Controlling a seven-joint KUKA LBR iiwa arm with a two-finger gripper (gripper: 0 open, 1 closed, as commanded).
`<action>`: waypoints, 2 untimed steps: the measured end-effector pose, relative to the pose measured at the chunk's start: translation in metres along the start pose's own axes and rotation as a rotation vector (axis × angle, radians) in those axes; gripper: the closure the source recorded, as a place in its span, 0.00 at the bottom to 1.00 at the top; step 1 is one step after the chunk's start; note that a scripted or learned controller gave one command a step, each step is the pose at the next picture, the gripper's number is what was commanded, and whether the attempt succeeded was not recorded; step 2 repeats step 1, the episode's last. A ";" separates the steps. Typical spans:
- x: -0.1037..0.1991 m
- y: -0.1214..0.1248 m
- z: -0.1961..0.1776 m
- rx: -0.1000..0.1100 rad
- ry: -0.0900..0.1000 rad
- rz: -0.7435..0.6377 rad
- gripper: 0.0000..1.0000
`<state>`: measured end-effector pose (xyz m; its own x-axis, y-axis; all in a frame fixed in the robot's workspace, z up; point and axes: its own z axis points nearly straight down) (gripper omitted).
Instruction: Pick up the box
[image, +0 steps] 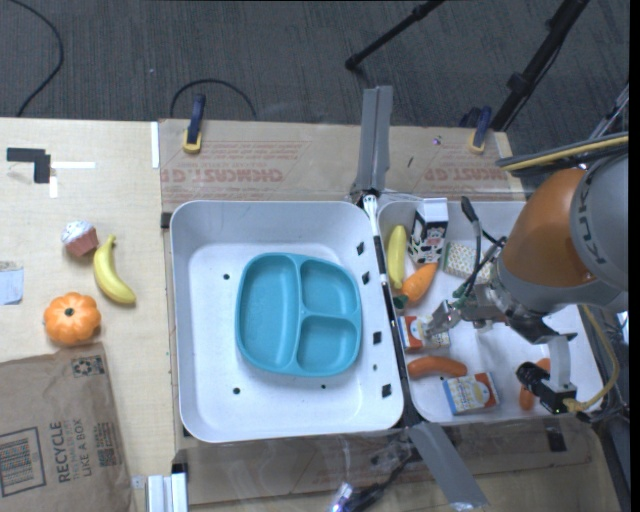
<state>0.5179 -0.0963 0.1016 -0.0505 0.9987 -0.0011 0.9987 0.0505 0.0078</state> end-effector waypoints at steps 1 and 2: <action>-0.088 -0.045 -0.013 0.013 0.003 -0.019 0.00; -0.088 -0.045 -0.013 0.013 0.003 -0.019 0.00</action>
